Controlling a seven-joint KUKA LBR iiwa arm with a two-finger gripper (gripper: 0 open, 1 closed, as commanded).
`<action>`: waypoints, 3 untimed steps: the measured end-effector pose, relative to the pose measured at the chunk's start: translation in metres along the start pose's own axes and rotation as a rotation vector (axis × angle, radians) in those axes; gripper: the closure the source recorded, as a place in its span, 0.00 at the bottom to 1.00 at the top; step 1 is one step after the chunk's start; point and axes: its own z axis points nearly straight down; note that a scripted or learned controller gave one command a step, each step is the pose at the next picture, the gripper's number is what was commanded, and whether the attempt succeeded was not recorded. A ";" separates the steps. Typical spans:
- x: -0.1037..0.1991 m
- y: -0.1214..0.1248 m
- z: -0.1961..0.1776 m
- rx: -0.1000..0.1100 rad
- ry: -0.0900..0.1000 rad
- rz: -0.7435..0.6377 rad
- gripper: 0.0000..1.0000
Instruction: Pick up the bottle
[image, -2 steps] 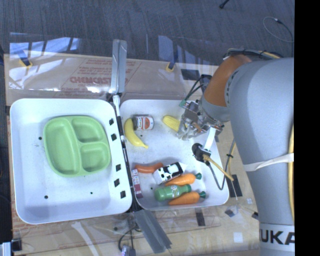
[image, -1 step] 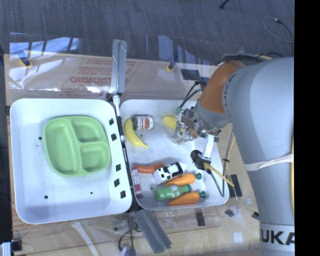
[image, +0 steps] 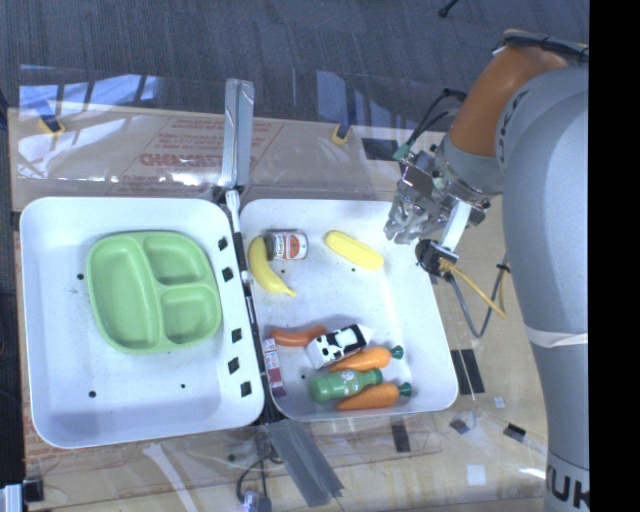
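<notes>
**At the near end of the right bin (image: 330, 298): bottle (image: 343, 386) not yet reached, approach step in hand**

Nearest the camera, on the bench (image: 150, 468), two white bins side by side. In the near right corner of the right one, the green bottle, lying on its side, long axis roughly across the bin. Hemmed in closely: one carrot (image: 366, 359) just beyond it, another carrot (image: 376, 398) just in front, both apparently touching or nearly touching it. A little further back, a black-and-white cow-patterned toy (image: 336, 344) and beside it a reddish sausage-shaped piece (image: 294, 337).

Over in the left bin (image: 50, 300), a green divided plate (image: 155, 290), well apart from anything that matters here.

Toward the far end of the right bin, a banana (image: 266, 268), a small can (image: 288, 245) on its side, and a yellow oblong piece (image: 353, 250).

Furthest back, the hand (image: 404, 228), above the far right corner of the right bin, just beside the yellow piece and well apart from the bottle. Whether spread or pressed together: impossible to tell from this angle. Nothing visibly gripped.

Judged step: the reach, with the grasp itself not begun. Called for next, by this reading: travel toward the near corner, then alignment square across the bottle's narrow width, then a descent. Chief difficulty likely the crowding, with hardly any room either side of the bottle for a clean entry, so a real chance of nudging a carrot or closing on one by mistake. Probably better to aim for the part of the bottle least pinched between its neighbours
</notes>
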 end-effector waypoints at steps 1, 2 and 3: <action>0.033 0.020 -0.087 0.003 -0.001 -0.011 1.00; 0.017 0.031 -0.220 -0.001 0.000 -0.083 1.00; 0.049 0.008 -0.121 0.010 -0.005 0.057 1.00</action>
